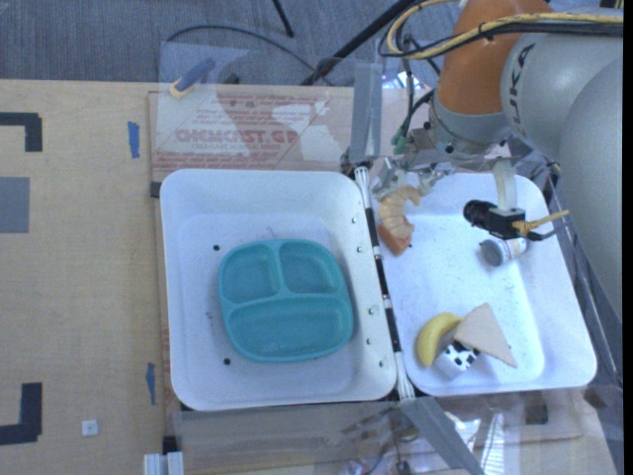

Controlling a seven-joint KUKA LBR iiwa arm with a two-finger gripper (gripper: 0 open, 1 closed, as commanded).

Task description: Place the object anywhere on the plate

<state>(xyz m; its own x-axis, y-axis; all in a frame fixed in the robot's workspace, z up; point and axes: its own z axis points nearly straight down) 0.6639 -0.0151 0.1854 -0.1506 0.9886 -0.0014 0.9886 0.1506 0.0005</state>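
Gripper (404,178) is hanging over the right bin's (554,354) far-left corner – can't tell if the jaws are open or shut. Just below them a crinkly tan croissant (398,223) is lying. The teal, smooth, three-section plate (285,299) is sitting well off to their lower left, in the left bin (183,265).

Plate (286,300) lies unobstructed; banana (434,335) and wedge (486,334) crowd right bin (554,295).

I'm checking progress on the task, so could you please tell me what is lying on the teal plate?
Nothing lies on the teal plate; all three compartments show bare. The bin floor under it is covered. The croissant hangs at the tool, over the right bin.
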